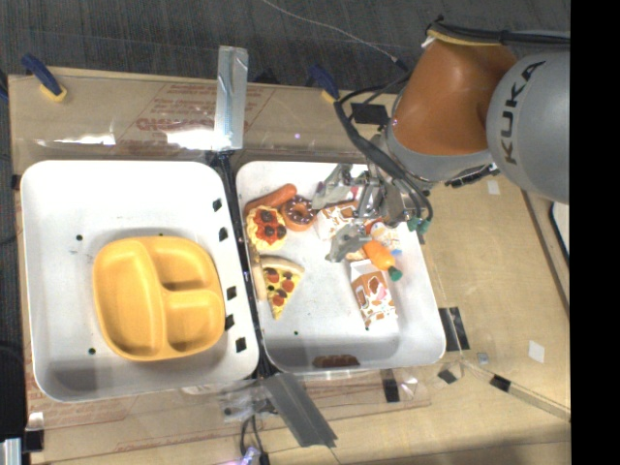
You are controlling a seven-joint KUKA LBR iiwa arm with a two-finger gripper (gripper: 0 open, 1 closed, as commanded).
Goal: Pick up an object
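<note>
Reaching in from the right, the grey arm with the glossy orange band carries its tool low over the upper part of the right-hand shallow white plastic bin. Metal parts of the tool and a tangle of dark cable crowd that spot, and whether the tool stands wide or narrow cannot be told from this view. Nothing is visibly held.

Just beside the tool lies a small orange carrot-shaped toy with a green tip, apparently smooth moulded plastic, touching or nearly touching the grey metal. Below it rests a flat printed packet, brown and white, with a slack, crinkled look. A second small white-and-red printed piece lies partly under the tool. To the left sit a dark chocolate-glazed doughnut toy, a reddish sausage-shaped toy, a square pizza toy with red toppings and a wedge-shaped pizza slice toy, all matte and rigid in appearance.

The left-hand white bin holds a yellow compartmented plastic tray, rounded and smooth. Both bins stand on the brown bench.

Assessment: the task is not complete. The tool is positioned among the objects, the carrot being the likeliest candidate; closing, securing and lifting remain to be shown.
</note>
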